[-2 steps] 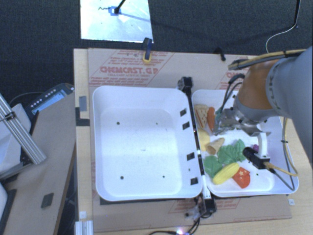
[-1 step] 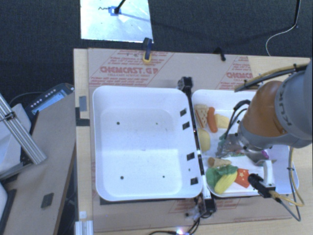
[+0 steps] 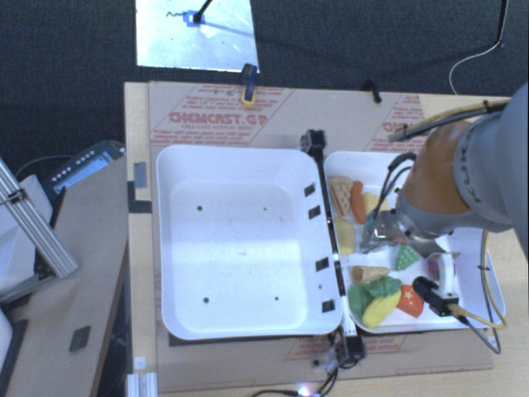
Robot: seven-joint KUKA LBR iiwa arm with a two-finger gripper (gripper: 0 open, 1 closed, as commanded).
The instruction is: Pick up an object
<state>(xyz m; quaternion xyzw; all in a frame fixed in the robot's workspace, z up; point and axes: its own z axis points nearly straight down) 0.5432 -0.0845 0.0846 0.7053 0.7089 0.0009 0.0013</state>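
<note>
Start from the right bin point(image 3: 471, 317) as your landmark — everything you might lift lies in it, while the left bin point(image 3: 240, 238) beside it plays no part in this step. Along the right bin's near edge you have a green leafy piece point(image 3: 376, 289), a yellow piece point(image 3: 380, 308) touching it, and a red piece point(image 3: 410, 301) just beside those. A little deeper sits a small green piece point(image 3: 406, 258). Over the middle of the bin hangs the hand point(image 3: 382, 231), low among the items; you cannot tell from this view whether it is open or closed, and nothing is visibly gripped. Beyond the hand, towards the bin's far corner, lie a wedge-shaped tan piece point(image 3: 340, 195) and an orange carrot-like piece point(image 3: 358, 201) — its long axis runs near-to-far. By my reading, the small green piece is your closest candidate, lying just to the hand's near-right.
</note>
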